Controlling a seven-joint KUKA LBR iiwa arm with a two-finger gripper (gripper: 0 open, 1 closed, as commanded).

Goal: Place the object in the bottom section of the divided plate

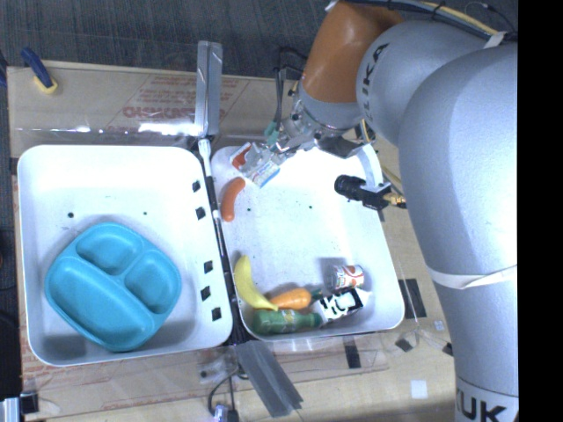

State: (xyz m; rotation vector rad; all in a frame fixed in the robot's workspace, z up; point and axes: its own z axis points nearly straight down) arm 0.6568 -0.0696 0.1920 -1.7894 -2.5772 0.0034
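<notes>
The grey arm (457,192), nearest the lens, fills the right side of the table (106,95), its orange band (339,55) bent over the far edge of the right bin (299,227). The left bin (53,174) carries a blue divided plate (113,284), lying tilted toward its near-left corner, all three sections bare. At the right bin's far-left corner the gripper (264,161) hangs low, a clear packet with red markings (255,163) at its tip; whether the packet sits between the fingers cannot be told, nor how wide the gripper stands. Just beside it, along the left wall of the right bin, lies an orange-red sausage-shaped item (230,198). Along the right bin's near edge sits a cluster: a yellow banana (246,284) by the left wall, a green item (283,321) against the near wall, an orange carrot (292,300) resting above it, a black-and-white item (339,305) to the right, and a small red-and-white can (348,277) just behind that. A blue and yellow clip (37,69) rests at the table's far-left corner.
</notes>
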